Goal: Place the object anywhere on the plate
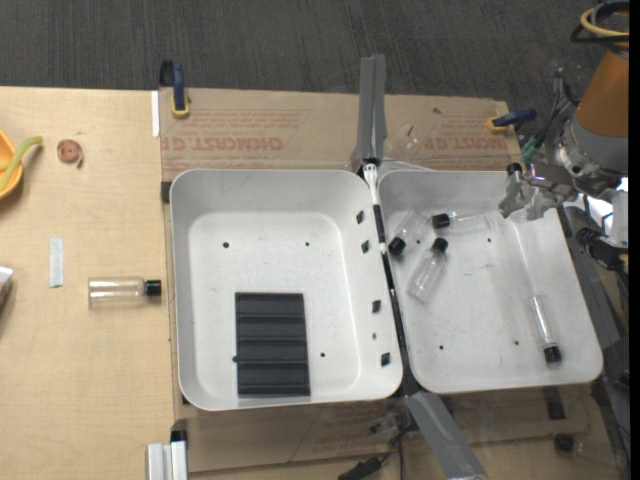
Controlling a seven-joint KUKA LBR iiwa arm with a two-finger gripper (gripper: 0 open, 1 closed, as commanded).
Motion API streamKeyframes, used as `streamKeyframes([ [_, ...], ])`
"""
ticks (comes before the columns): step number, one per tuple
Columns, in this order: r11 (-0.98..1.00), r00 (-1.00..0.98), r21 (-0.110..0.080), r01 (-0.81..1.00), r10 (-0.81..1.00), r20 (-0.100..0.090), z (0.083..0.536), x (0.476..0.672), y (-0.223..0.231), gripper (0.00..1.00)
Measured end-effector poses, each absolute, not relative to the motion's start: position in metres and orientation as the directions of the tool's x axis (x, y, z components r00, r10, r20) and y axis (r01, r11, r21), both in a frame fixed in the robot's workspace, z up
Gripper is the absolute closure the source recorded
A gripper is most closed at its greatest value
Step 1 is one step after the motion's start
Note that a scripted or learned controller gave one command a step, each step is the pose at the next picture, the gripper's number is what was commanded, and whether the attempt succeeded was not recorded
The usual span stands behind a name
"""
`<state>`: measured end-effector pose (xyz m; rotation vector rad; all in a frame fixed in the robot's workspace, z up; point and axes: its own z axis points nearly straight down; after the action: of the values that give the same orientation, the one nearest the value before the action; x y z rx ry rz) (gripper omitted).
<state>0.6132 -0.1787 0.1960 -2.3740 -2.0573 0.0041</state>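
Four clear bottles (428, 271) in my right bin (575, 298), one dark plate (271, 345) left; my gripper (520, 196)'s grip, unreadable.

Dark grey carpet (300, 18) runs across the top, and below it sits a pale wooden bench (80, 368). A cardboard sheet (270, 133) lies over the bench, held by a blue clamp (172, 80) at its far left corner. Light is even and soft.
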Motion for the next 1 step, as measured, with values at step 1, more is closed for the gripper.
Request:
streamKeyframes([
  [1,-0.143,0.143,-0.002,0.99,0.99,-0.002,0.1962,0.6132,-0.1787,0.0],
])
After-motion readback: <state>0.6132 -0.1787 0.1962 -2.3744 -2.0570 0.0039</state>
